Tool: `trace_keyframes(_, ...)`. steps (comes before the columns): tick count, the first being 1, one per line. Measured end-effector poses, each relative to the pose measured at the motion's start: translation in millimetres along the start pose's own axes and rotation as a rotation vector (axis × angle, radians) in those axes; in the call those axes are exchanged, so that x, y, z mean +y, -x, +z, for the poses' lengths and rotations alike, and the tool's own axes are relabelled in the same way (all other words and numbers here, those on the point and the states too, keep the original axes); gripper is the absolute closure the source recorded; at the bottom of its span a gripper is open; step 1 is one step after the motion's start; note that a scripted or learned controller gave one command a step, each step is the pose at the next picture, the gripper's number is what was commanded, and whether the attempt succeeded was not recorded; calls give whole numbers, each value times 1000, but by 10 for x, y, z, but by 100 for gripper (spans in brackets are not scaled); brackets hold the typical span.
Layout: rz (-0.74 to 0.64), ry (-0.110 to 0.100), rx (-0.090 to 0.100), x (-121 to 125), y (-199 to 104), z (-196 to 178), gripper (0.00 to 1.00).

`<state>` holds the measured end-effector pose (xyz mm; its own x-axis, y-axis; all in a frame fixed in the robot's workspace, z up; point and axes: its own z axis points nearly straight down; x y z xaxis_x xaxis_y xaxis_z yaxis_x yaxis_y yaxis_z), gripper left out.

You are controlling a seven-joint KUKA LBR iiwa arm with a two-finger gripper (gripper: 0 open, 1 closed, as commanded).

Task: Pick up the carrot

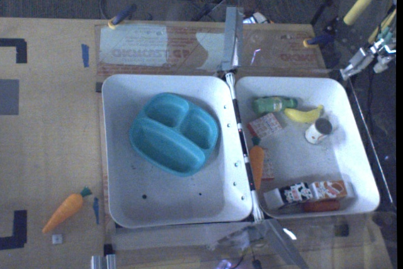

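An orange toy carrot with a green top (256, 162) lies in the right shallow white bin (362, 135), hard against its left wall, pointing towards the near side; its lower end rests over a flat card that is partly hidden. A second orange carrot with a green stalk (63, 211) lies on the wooden bench (50, 135), outside the left white bin (119, 198) and near its front left corner. The left bin holds a teal plastic plate with three compartments (175, 132). In the right bin are a green bottle lying on its side (274, 103), a yellow banana (303, 114) just beside it, a small printed box (265, 126), a small white round object (318, 130) too blurred to identify, and a cow-patterned carton (305, 193) along the front wall. The pale metal gripper (368, 58) sits beyond the right bin's far right corner, cut off by the frame edge and blurred; whether it is spread or pressed together I cannot tell.
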<state>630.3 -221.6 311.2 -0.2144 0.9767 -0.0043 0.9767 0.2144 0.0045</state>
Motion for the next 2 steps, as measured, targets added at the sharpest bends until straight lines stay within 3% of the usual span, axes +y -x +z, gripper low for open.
trace_keyframes(1,-213,1,0,307,65,-78,0)
trace_keyframes(2,-577,4,-1,373,84,-38,0)
